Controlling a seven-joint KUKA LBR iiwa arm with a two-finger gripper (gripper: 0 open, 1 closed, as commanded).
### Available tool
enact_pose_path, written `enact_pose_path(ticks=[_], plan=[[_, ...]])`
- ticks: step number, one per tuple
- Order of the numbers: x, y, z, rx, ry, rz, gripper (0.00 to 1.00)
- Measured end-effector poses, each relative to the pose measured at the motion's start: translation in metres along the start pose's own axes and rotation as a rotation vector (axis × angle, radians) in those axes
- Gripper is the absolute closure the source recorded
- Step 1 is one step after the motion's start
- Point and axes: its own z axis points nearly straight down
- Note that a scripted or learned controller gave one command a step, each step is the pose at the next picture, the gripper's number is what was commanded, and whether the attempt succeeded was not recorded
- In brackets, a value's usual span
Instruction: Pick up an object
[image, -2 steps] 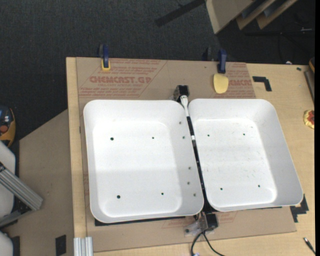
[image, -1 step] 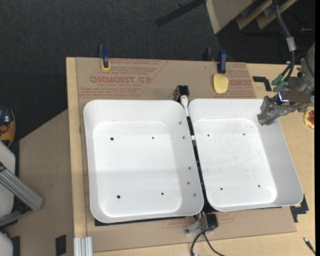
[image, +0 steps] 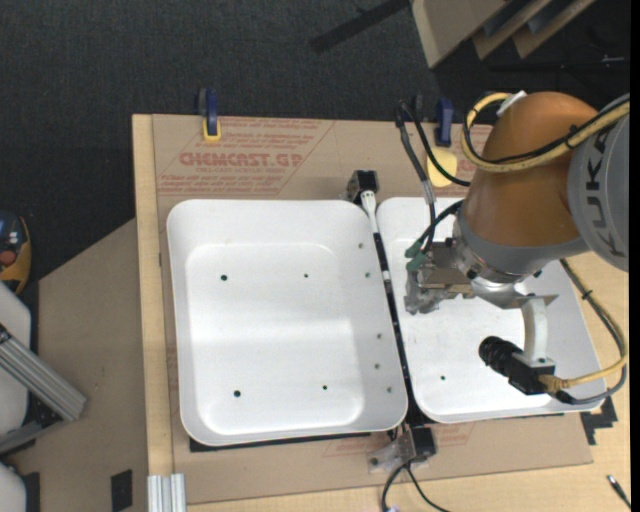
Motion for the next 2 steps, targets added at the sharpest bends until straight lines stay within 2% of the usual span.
enact_pose_path(ticks=[1, 2], plan=[[0.046, 0.000, -0.117, -0.031, 0.001, 0.001, 1.00], [0.050, -0.019, -0.152, -0.025, -0.001, 0.005, 1.00]])
